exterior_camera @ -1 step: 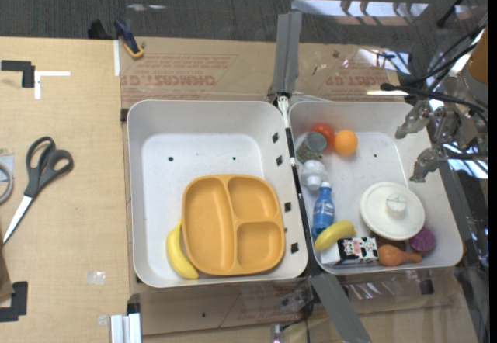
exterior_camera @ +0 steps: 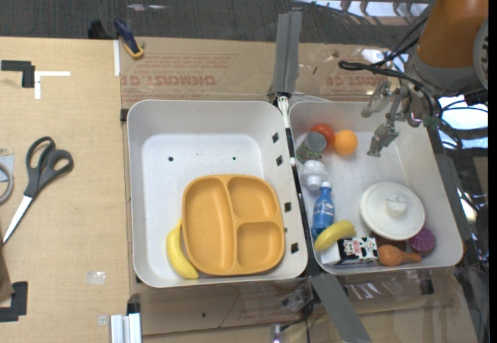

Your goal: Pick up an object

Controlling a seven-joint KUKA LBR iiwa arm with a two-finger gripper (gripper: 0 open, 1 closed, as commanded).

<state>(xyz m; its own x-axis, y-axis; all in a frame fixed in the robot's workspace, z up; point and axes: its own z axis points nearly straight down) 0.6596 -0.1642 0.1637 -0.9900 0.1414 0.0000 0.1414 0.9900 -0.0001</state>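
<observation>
My gripper (exterior_camera: 380, 126) hangs over the back of the right bin (exterior_camera: 446, 178), fingers apart, nothing between them. To its left lie an orange ball (exterior_camera: 345, 142), a red ball (exterior_camera: 321, 134) and a grey-green can (exterior_camera: 312, 147). Further forward are a small white object (exterior_camera: 313, 172), a blue bottle (exterior_camera: 323, 208), a banana (exterior_camera: 334, 234), a round white lid (exterior_camera: 392, 209), a purple piece (exterior_camera: 423, 240), a black-and-white carton (exterior_camera: 357, 250) and an orange-brown toy (exterior_camera: 396, 256). The left bin (exterior_camera: 155, 140) holds a yellow divided plate (exterior_camera: 233, 223) with a second banana (exterior_camera: 178, 254) against it.
Scissors (exterior_camera: 39, 167) lie on the wooden bench left of the bins. A blue-and-yellow clamp (exterior_camera: 128, 39) sits at the bench's back edge. A grey divider bar (exterior_camera: 286, 54) runs back from between the bins. Cables (exterior_camera: 373, 66) trail from the arm over the right bin's far rim.
</observation>
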